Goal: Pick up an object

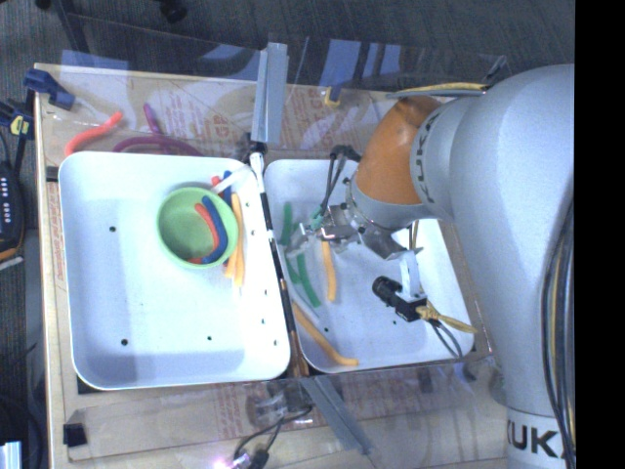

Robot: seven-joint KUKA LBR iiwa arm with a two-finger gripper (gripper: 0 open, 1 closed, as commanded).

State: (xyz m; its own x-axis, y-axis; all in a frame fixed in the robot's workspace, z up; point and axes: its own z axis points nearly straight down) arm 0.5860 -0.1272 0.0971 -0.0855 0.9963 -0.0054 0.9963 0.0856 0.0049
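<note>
Green strip (305, 279) | thin, flat, slanted | rt bin (444, 262) | beside yellow strip (329, 272)

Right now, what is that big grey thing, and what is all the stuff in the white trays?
The big grey thing with the orange band is a robot arm. A computer program moves it, and its job is to pick up an object. The picture comes from a camera fixed above the bench, looking down at a slant, and the arm reaches in from the right.

At the arm's end is its claw, hanging low over the right tray. I cannot tell if it is holding anything. Around it in that tray lie thin green sticks and yellow sticks.

The left tray holds a green bowl with some red, blue and orange pieces in and beside it.
</note>
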